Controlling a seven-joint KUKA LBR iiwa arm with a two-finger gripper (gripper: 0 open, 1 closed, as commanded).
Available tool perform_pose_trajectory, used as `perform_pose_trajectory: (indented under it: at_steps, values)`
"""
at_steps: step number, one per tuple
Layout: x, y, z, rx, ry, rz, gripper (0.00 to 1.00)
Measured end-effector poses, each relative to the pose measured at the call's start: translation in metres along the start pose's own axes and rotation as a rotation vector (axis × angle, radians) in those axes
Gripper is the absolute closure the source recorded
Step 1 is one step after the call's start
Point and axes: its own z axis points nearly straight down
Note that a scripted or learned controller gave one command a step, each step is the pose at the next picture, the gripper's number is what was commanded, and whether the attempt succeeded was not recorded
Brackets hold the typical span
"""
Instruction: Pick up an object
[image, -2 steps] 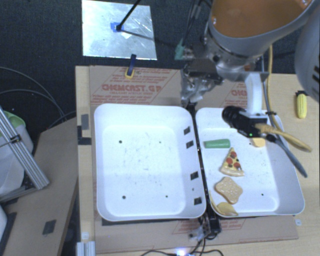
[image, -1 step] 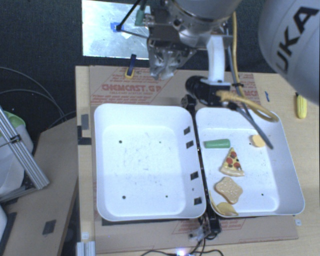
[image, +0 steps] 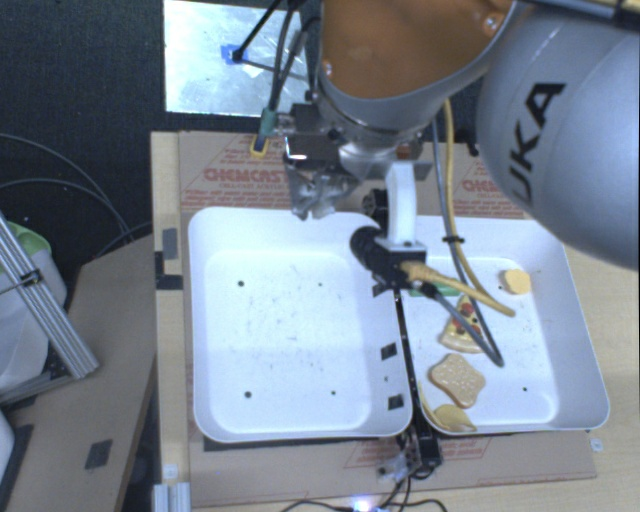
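Nearest the lens, against the front rim of the right-hand bin (image: 545, 375), lies a pale yellow piece (image: 452, 418). Poor first pick imo: it hugs the wall, so little room to close round it. Just behind, a tan cracker-like square (image: 457, 378) lies flat w/ bare floor on most sides, the best target, I'd judge. To do it well: centre over it, come straight down, straddle it, close only once low, since flat objs slip out easily. Behind that, a pizza-slice-shaped piece (image: 460, 336) lies touching a thin dark strand (image: 487, 345) (cable or obj, can't tell), so there's a risk of snagging both. Further back, well apart, a small round yellow disc (image: 516, 282) sits alone: 2nd choice. Left-hand bin (image: 280, 340): a few dark specks on its floor, no obj I can make out. Farthest back, the claw (image: 318, 200) hangs over that bin's far rim w/ nothing seen in it; open or closed, can't tell. Pick not yet begun, by my reading; the claw must first cross to the other bin.
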Motion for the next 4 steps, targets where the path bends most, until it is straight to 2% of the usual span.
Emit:
perform_pose_trajectory:
  at_steps: [1,2,3,4]
  values:
    - [0.003,0.071,0.043,-0.006,0.001,0.002,1.0]
    - [0.005,-0.029,0.084,0.0,0.002,-0.006,1.0]
    - [-0.005,-0.007,-0.001,-0.017,0.007,-0.001,1.0]
    - [-0.029,-0.047,0.042,-0.004,0.001,0.0,1.0]
